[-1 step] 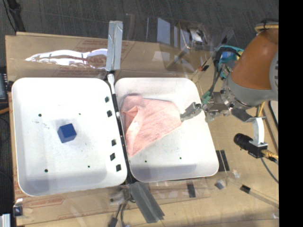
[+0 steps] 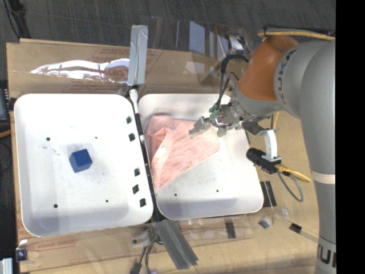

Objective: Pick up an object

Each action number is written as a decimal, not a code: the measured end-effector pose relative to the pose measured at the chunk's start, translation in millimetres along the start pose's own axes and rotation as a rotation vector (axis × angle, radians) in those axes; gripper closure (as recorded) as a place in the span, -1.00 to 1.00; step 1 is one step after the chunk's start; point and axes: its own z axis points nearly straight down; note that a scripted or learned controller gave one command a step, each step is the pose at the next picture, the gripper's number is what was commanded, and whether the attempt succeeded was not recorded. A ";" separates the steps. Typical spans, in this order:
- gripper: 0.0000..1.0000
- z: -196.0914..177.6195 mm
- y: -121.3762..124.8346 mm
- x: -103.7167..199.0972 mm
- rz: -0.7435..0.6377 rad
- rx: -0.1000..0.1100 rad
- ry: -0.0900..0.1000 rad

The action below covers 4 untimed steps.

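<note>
Reaching in from the right, arm (image 2: 296,90) bends over the right bin (image 2: 239,196), orange band up top, wrist angled down-left. Gripper (image 2: 201,128) sits low at the upper right edge of the pink cloth (image 2: 179,150), which lies crumpled in that bin's left half against the divider. Can't tell whether it is clamped or released. Blue cube (image 2: 81,160) sits alone in the left bin (image 2: 34,113), well apart from the arm.

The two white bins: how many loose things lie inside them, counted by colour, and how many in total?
Blue: 1, the blue cube in the left bin.
Pink: 1, the pink cloth in the right bin.
Total: 2
</note>
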 end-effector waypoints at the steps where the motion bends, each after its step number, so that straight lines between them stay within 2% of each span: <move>1: -1.00 80.1 -8.3 -25.0 -0.155 -0.004 0.000; 2: 1.00 70.1 -8.6 -24.6 -0.160 -0.002 0.001; 3: 1.00 -37.7 48.6 37.8 -0.291 -0.004 -0.001; 4: -1.00 -37.4 48.5 37.7 -0.290 -0.004 -0.001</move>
